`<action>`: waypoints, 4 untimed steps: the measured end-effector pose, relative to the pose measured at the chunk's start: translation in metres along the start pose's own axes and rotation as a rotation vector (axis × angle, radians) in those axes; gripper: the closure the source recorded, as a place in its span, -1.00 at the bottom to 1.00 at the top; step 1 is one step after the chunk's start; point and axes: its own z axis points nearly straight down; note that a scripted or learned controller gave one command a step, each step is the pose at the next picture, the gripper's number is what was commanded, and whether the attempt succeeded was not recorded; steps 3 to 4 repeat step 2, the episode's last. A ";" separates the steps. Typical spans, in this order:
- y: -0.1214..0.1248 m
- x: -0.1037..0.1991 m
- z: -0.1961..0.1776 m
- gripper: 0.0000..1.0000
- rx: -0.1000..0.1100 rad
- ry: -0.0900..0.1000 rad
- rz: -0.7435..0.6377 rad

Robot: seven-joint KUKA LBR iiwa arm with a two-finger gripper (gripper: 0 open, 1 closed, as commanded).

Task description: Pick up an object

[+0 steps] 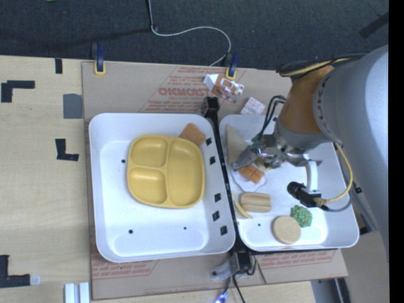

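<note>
Orange block point(253, 173) partly hidden | pincer point(247, 163) above it | grip state unclear

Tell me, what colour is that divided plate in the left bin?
Yellow. The divided plate shows plainly in the camera view, lying in the left bin.

1. A single fixed camera sits above the wooden bench point(38, 188) and looks down at a slant.
2. It stands far enough back to take in both shallow white plastic bins, the left bin point(107, 232) and the right bin point(334, 235), side by side on brown cardboard point(177, 90).
3. The dark carpeted floor point(284, 17) beyond the bench fills the top of the frame.
4. The grey robot arm with an orange band point(360, 100) enters from the right, nearest the lens.
</note>
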 end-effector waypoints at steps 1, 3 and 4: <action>0.002 -0.001 -0.015 1.00 -0.007 0.000 0.001; -0.017 0.059 -0.105 1.00 -0.001 0.010 -0.005; -0.017 0.059 -0.105 1.00 -0.001 0.010 -0.005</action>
